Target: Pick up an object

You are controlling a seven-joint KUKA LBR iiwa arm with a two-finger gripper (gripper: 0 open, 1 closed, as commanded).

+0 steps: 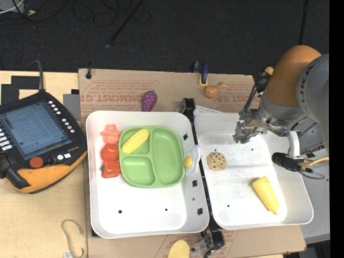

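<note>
In the right bin (236, 219) lie a round speckled cookie (216, 160) near its left wall and a yellow wedge-shaped piece (266, 194) toward the front right. My gripper (243, 134) hangs over the bin's back half, up and to the right of the cookie, with nothing visible between its fingers. The left bin (140, 214) holds a green divided plate (153, 157) with a corn cob (134, 140) in one compartment. A red toy figure (109, 151) lies to the plate's left, and a small yellow piece (188, 162) sits at the plate's right edge.
Behind the bins on the cardboard lie a purple grape bunch (149, 100) and an orange-brown gourd-shaped toy (214, 90). A teach pendant (37, 136) rests on the bench at the left. A yellow object (179, 249) sits in front of the bins.
</note>
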